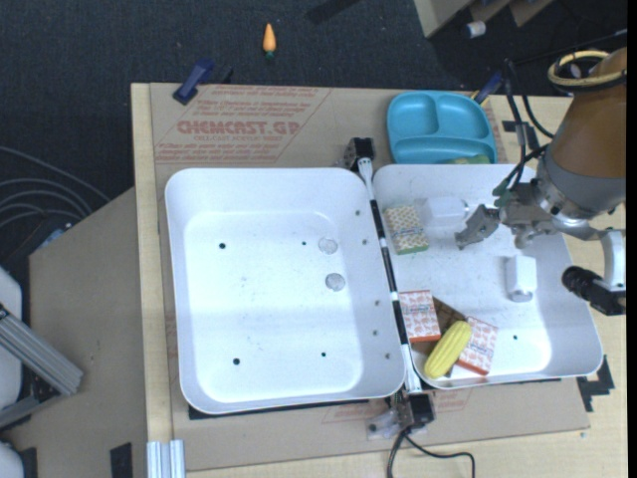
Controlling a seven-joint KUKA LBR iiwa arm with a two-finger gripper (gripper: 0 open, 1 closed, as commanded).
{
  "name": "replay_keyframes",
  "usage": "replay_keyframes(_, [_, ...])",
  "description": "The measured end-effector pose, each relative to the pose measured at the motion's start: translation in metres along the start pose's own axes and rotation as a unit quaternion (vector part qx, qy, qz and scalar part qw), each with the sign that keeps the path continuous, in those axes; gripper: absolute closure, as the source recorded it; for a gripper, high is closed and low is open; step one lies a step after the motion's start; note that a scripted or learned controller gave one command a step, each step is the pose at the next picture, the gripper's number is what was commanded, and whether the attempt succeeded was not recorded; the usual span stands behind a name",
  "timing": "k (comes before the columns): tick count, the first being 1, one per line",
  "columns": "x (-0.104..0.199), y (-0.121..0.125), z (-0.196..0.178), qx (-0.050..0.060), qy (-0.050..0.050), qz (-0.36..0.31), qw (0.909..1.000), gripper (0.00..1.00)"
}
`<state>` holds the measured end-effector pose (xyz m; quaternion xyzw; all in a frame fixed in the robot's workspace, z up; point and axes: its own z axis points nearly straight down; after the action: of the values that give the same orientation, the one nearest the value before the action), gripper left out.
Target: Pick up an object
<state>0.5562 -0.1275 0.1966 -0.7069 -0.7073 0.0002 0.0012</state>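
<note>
While the grey arm (587, 157) with its orange band reaches in from the right, its jaws (485, 223) hang over the upper middle of the right bin (557, 352), pointing left. One dark finger (476, 229) can be made out, tilted down toward the bin floor, but whether the jaws are apart or together I cannot tell, and nothing is seen between them.

Just left of the jaws lies a clear plastic piece (445, 210), pale against the white floor and hard to read. Beside that, close to the divider between the bins, sits a small speckled packet (406, 228). Below the jaws, near the middle of the bin, a small white cylinder-like object (519, 278) lies apart from the rest.

At the bin's lower left corner three things crowd together: a red-and-white box (419, 317) against the divider, a yellow corn cob (448, 350) lying at a slant, and a second red-and-white box (479, 346) touching the cob's right side (the cob appears to overlap its edge).

The left bin (199, 207) carries two small round greyish marks (331, 264) near its right-hand side.

Behind the right bin, on the counter (249, 127), rests a blue divided tray (441, 127). Beyond the counter, on the dark floor, lie a small orange object (269, 38) and a blue object (193, 82) at the counter's far edge.
</note>
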Motion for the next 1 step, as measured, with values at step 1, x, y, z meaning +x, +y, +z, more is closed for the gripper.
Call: replay_keyframes(1, [0.0325, -0.0027, 0.0881, 0.001, 0.000, 0.000, 1.0000, 0.00])
